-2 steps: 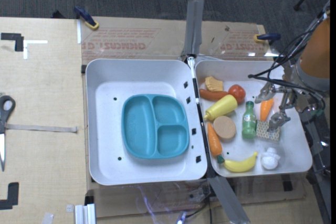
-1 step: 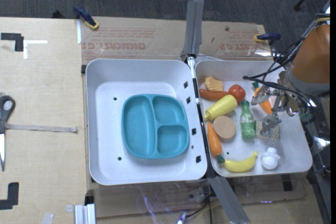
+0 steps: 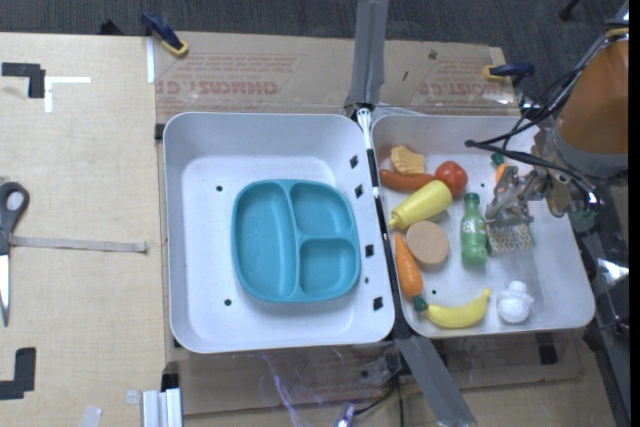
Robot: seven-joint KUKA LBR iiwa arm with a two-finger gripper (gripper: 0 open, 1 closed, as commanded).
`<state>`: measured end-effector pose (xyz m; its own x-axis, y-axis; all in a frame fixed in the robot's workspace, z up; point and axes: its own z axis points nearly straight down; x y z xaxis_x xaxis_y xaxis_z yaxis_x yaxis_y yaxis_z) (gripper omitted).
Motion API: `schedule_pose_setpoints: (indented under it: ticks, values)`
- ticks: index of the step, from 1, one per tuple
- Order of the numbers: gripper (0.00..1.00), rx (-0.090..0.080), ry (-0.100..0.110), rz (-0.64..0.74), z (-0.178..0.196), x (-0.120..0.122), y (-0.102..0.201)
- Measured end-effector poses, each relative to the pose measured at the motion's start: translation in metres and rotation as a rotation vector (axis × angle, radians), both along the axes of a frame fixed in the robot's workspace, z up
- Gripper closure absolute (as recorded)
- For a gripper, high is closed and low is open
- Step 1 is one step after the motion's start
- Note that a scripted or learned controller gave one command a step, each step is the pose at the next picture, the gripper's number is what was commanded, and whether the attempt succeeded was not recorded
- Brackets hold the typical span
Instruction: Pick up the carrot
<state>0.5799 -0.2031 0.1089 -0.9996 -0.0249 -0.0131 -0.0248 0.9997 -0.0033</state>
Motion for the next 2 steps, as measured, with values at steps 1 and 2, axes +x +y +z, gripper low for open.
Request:
schedule_pose_setpoints:
  ticks: [1, 2]
  values:
    - [0.00, 0.000, 0.000, 0.000, 0.000, 0.000, 0.000]
    - [1.00, -0.001, -0.006, 0.002, 0.011, 0.002, 0.000]
